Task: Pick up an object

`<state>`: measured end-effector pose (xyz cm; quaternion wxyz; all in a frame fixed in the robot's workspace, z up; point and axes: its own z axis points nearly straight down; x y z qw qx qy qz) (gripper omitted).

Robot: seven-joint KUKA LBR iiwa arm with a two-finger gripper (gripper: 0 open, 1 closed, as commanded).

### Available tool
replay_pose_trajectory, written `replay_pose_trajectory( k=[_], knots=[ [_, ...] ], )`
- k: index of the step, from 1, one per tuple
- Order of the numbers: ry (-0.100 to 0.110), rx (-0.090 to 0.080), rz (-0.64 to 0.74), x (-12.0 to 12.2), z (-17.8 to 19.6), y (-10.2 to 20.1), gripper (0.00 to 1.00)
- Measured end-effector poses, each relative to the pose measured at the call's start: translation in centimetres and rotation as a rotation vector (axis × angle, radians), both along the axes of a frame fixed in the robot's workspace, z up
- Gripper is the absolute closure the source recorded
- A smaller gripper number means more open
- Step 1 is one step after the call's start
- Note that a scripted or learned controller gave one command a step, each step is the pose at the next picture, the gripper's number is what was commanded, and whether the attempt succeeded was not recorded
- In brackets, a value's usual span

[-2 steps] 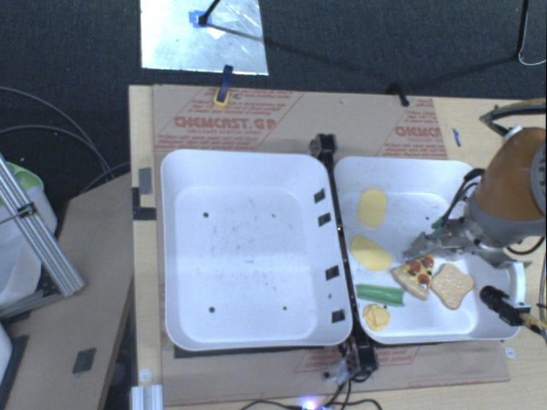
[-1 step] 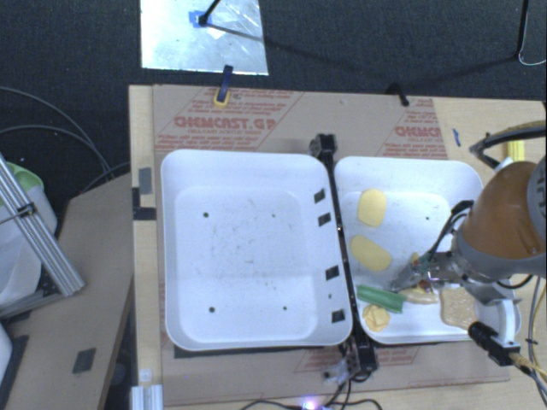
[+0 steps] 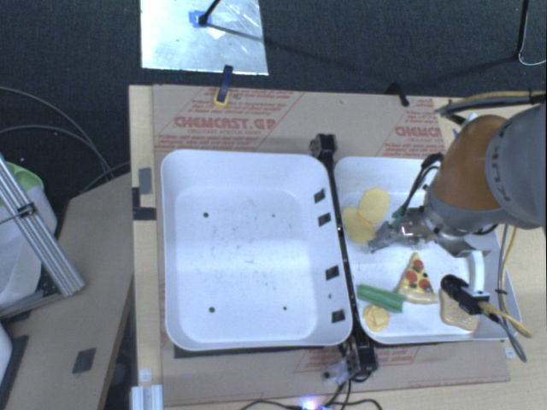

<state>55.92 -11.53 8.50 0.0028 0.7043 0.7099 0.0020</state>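
The right bin (image 3: 389,171) holds several small things. Two pale yellow chip-like pieces (image 3: 367,212) lie near its left wall. A pizza slice toy (image 3: 416,280) rests in the middle, with a green stick (image 3: 379,296) and a small yellow lump (image 3: 376,317) toward the front left. A tan piece (image 3: 459,315) sits at the front right. My gripper (image 3: 382,237) hangs low over the bin, pointing left, just below the yellow pieces and above the pizza slice. Nothing shows between its tips.
The left bin (image 3: 248,254) stands beside the right one, split from it by a black divider with clips (image 3: 329,229). Cardboard lies under both bins. A shiny metal sheet (image 3: 203,24) lies beyond the bench.
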Motion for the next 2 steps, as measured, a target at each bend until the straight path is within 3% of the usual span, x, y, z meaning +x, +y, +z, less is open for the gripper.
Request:
replay_pose_trajectory(
  k=[1,2],
  knots=[
    [0.005,0.004,-0.001,-6.4,10.4,5.4,0.0],
    [-0.002,0.004,0.006,1.8,10.0,14.6,0.0]
  ],
)
